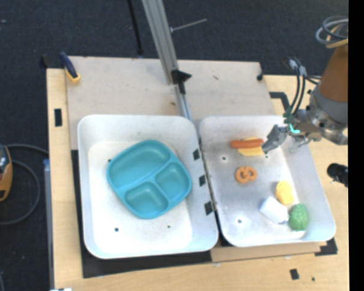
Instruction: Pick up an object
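Camera view: gripper, finger state indiscernible, hovers beside the hot dog; off-center descent risks nudging it away.

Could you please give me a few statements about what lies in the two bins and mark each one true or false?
1. The blue divided plate lies in the left bin. True.
2. The pretzel lies on the plate. False: it lies in the right bin.
3. The gripper is beside the hot dog. True.
4. The green object is in the left bin. False: right bin, near corner.
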You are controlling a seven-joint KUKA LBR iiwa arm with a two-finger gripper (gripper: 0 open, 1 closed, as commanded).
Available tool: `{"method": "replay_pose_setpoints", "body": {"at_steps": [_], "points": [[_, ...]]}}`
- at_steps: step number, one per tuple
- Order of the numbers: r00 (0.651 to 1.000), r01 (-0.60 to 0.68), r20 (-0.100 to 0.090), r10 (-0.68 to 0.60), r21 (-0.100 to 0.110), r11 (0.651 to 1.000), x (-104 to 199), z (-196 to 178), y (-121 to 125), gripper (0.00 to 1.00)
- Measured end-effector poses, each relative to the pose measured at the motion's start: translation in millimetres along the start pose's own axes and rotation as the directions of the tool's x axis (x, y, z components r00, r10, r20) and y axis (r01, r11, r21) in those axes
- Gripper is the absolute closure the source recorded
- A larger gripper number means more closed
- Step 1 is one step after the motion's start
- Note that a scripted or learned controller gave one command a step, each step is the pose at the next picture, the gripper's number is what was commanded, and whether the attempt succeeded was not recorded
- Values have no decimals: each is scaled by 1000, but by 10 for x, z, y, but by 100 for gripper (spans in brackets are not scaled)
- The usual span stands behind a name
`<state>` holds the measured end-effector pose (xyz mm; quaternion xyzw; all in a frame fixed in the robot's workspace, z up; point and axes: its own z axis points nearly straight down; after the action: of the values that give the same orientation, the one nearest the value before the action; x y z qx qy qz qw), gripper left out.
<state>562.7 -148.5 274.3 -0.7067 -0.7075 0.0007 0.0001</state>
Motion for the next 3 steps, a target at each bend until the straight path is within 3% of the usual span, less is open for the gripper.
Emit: {"method": "replay_pose_setpoints", "body": {"at_steps": [1, 3], "points": [[1000, 0, 0, 0, -2, 1000, 0, -11, 5, 0], [1000, -2, 0, 2, 3, 1000, -78, 1165, -72, 0]]}}
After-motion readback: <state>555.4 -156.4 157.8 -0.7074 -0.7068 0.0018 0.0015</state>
